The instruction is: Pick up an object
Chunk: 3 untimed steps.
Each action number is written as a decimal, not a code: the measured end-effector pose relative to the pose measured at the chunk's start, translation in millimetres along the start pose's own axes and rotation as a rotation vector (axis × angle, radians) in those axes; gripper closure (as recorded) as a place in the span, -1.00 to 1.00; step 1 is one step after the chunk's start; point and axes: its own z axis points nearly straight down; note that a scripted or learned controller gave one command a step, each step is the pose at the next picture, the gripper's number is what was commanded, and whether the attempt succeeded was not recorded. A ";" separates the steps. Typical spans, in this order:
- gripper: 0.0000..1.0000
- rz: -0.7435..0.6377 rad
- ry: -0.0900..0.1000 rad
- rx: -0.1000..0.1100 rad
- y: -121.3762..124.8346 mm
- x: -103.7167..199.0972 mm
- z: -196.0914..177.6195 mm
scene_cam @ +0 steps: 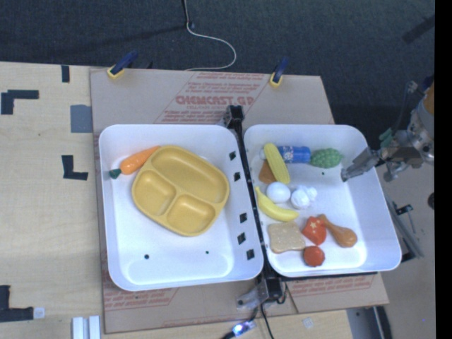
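Status: the pick is not yet done; no object has left its place.

Pincer [355,168] sits at the right edge of the frame, over the right-hand rim of the right bin [373,210]. Whether it is spread or closed cannot be told from this angle, and nothing is seen in its hold.

Right bin holds the candidates, all lying loose on the bin floor: corn cob [276,162], blue bottle [294,153] and green broccoli [326,158] toward the top; banana [274,207] and two white eggs [277,191] at centre; bread slice [285,237], red pepper [314,229], drumstick [338,233] and tomato [313,256] toward the bottom.

Left bin [169,267] holds a yellow divided tray [181,189] and a carrot [136,159] at its upper left.

Judgement: approach stage only. Nearest item to the pincer is the broccoli. Remaining: descend, close on an item, lift.
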 end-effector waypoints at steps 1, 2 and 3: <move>-1.00 -0.004 -0.003 -0.011 2.0 0.4 -6.0; -1.00 -0.004 -0.002 -0.007 -4.0 4.6 40.1; -1.00 -0.003 -0.001 -0.005 -5.8 7.4 104.8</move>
